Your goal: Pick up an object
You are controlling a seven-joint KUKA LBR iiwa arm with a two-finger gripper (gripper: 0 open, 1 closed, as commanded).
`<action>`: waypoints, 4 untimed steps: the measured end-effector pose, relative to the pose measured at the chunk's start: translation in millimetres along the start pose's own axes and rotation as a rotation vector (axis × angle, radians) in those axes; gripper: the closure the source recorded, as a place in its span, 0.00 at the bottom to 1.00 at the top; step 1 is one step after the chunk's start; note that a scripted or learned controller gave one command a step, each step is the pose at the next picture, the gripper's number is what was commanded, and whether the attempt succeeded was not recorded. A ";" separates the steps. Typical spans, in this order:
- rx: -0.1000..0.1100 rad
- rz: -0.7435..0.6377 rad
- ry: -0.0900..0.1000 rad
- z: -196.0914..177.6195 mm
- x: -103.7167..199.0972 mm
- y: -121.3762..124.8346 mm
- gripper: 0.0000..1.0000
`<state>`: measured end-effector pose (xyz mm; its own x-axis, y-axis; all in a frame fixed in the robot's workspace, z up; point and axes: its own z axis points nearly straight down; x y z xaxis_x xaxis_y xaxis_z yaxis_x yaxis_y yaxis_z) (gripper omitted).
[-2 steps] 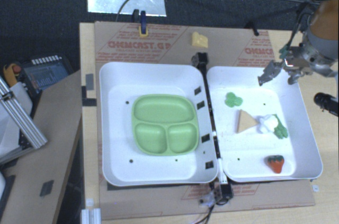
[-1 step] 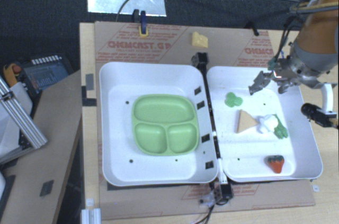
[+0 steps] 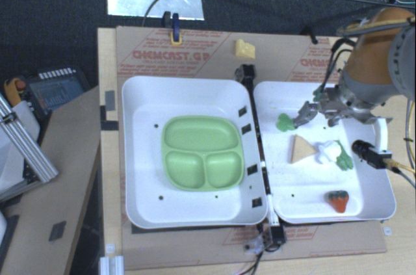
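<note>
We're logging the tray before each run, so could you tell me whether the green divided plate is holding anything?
Empty. The green divided plate in the left bin shows three bare compartments.

Both bins are plain white: the left bin [image 3: 140, 137] and the right bin [image 3: 377, 196]. In the left one lies a pale green divided tray [image 3: 201, 151]. Near the right bin's top left corner is a bright green piece [image 3: 285, 123]; at its middle a tan wedge [image 3: 301, 149] touches a white piece [image 3: 328, 151] with a green end. Near its bottom edge sits an orange-red piece with a dark green top [image 3: 338, 200]. The arm [image 3: 380, 56] is grey with an orange band.
</note>
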<state>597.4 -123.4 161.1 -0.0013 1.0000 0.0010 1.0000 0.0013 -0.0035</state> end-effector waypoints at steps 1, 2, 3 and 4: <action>-0.001 0.000 0.000 62.3 2.2 0.6 0.00; -0.008 0.001 -0.002 48.1 1.3 2.1 1.00; -0.009 -0.003 -0.002 1.8 7.5 -0.3 1.00; -0.010 -0.004 -0.002 -61.5 10.6 -2.3 1.00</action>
<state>595.3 -112.8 222.6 -0.0047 1.0000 -0.0013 1.0000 0.0048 0.0068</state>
